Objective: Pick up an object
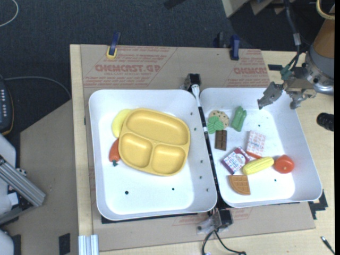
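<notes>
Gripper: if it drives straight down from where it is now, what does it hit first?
Probably bare floor of the right bin. The gripper hangs over the bin's far-right part, clear of the toys; depth is uncertain from this slant.

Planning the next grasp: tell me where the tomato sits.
The tomato lies in the right bin, near its right wall, touching the yellow corn.

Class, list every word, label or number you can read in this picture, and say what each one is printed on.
"CHEMCAST GP", red print, on the brown board behind the left bin.
The same red print repeats behind the right bin, cut off and partly blurred.
Small packets in the right bin: print too small to read.
</notes>
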Robot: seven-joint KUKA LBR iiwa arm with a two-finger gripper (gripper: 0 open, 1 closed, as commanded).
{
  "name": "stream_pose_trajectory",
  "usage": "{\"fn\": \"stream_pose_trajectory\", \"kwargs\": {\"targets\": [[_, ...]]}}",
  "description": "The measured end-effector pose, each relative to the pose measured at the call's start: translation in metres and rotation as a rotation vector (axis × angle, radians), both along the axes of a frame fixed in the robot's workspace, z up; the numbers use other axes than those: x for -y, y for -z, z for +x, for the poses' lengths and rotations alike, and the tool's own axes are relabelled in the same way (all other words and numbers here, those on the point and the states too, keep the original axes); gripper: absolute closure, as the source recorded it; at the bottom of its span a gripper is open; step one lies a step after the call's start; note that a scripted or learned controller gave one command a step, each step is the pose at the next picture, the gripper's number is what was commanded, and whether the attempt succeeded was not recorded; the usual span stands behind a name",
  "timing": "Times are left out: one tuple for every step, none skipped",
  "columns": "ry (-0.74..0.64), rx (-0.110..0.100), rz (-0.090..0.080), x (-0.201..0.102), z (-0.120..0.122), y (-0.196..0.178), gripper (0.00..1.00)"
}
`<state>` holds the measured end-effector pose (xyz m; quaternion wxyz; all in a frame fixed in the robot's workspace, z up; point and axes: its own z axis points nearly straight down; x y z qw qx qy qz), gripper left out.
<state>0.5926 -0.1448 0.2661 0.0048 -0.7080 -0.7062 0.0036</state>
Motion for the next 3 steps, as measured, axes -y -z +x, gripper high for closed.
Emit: {"fn": "stream_pose_trajectory", "kwargs": {"targets": [[-0.003, 0.013, -0.002, 0.0, 0.002, -0.007, 0.0], [-0.002, 0.007, -0.001, 0.001, 0.003, 0.035, 0.0], [-0.002, 0.005, 0.0, 0.001, -0.002, 0.098, 0.0]]}}
